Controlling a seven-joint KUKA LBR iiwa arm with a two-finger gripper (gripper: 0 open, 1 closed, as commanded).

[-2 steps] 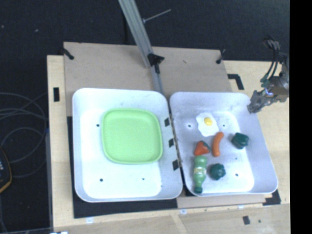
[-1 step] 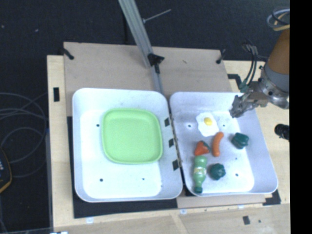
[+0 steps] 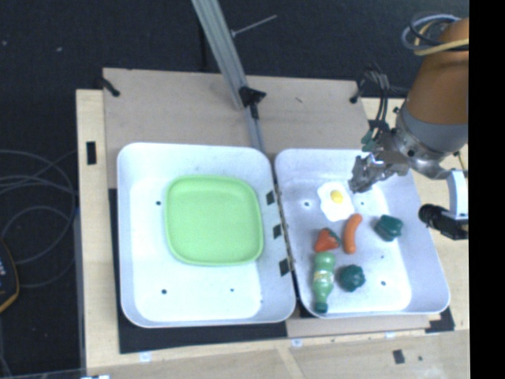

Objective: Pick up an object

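We look down on a tan bench (image 3: 181, 105) standing on a dark floor (image 3: 47, 46), with loose cables (image 3: 35, 212) trailing across the floor at the left. A grey metal pole (image 3: 225, 50) slants down from the top and ends at a black clamp near the back edge of the two bins.

The left bin (image 3: 142, 290) is the larger patch of white, and in its middle we see a pale green square plate (image 3: 213, 219) lying flat, well apart from every wall. The right bin (image 3: 402, 287) touches the left one along a shared edge fitted with small black clips.

Inside the right bin the pieces cluster toward the centre. We count a green bottle (image 3: 322, 279) lying near the front left wall, a fried egg (image 3: 334, 200) toward the back, an orange sausage (image 3: 352, 233) just in front of the egg, a red piece (image 3: 326, 240) beside the sausage, a dark green round piece (image 3: 350, 277) beside the bottle, and a dark green block (image 3: 388, 227) toward the right. The back left corner and the front right corner of this bin lie open.

The arm (image 3: 438, 93) reaches in from the right, and its gripper (image 3: 361, 178) hangs over the back of the right bin, just behind the egg. We cannot tell how its jaws stand, and we see nothing held between them.
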